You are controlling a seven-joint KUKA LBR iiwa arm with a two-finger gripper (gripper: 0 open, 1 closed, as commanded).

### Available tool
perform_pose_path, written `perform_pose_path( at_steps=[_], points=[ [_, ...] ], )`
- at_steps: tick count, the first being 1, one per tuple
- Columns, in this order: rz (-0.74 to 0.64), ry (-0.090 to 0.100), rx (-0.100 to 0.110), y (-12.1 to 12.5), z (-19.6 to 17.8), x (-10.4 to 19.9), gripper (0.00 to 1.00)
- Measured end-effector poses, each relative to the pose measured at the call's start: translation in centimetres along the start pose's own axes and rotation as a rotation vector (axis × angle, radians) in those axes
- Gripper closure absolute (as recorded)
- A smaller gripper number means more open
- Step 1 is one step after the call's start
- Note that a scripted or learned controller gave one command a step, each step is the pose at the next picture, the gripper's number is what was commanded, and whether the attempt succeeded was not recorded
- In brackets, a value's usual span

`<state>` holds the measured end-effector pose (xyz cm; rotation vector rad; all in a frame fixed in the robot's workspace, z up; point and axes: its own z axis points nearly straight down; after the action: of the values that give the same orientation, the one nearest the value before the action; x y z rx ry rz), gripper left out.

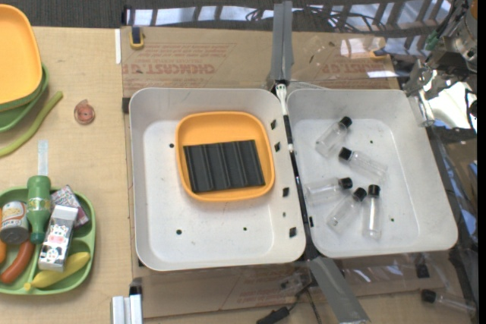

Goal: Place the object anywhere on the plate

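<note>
Green tray (76, 269): table's near left corner, holding toy food.
Plate (225, 128): orange, in left bin (152, 239), carrying a dark ribbed block (224, 166).
Vials (349, 186): five, black-capped, scattered in right bin (425, 231).
Arm (448, 34): far right edge; fingers' state cannot be told.

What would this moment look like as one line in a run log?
tool: far right, above bins | vials: five, right bin | plate: left bin, dark mat on it | placing: not done
</note>
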<state>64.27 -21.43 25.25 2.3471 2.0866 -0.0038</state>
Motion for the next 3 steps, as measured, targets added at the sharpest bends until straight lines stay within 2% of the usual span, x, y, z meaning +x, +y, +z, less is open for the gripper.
perform_pose_path(
  at_steps=[1, 2, 3],
  points=[
    [-0.141, 0.000, -0.001, 1.7, -8.7, 0.2, 1.00],
    [-0.388, 0.000, -0.002, 1.8, -18.0, -0.6, 1.00],
    [-0.682, 0.000, -0.002, 1.8, -18.8, -0.6, 1.00]
  ],
)
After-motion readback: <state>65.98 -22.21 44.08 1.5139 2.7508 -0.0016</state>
